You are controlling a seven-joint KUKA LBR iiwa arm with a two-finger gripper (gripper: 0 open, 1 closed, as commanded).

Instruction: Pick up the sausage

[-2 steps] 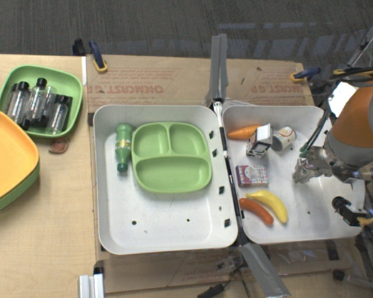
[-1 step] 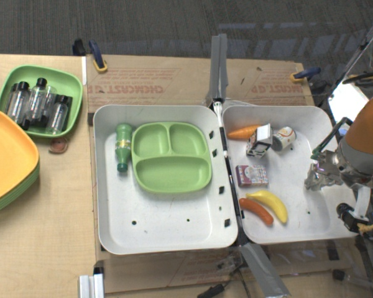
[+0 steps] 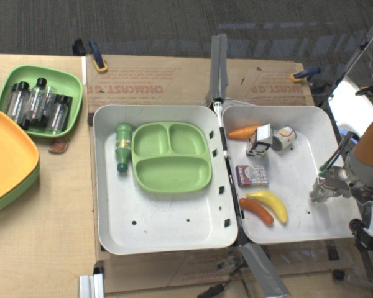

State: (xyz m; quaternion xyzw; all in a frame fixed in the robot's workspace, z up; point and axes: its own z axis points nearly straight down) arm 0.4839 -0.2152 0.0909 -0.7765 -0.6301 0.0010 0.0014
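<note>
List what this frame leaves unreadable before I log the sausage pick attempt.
- tool, camera view: too small and blurred to judge its finger state.
- arm: cut off by the right edge.
- sausage: its far side is overlapped by the banana, so contact between them is unclear.
- small packet and carton: print too small to read.
- bottles in the green tray: labels too small.

camera: fixed overhead | slanted down | bench (image 3: 50, 241), both bins (image 3: 105, 166)
</note>
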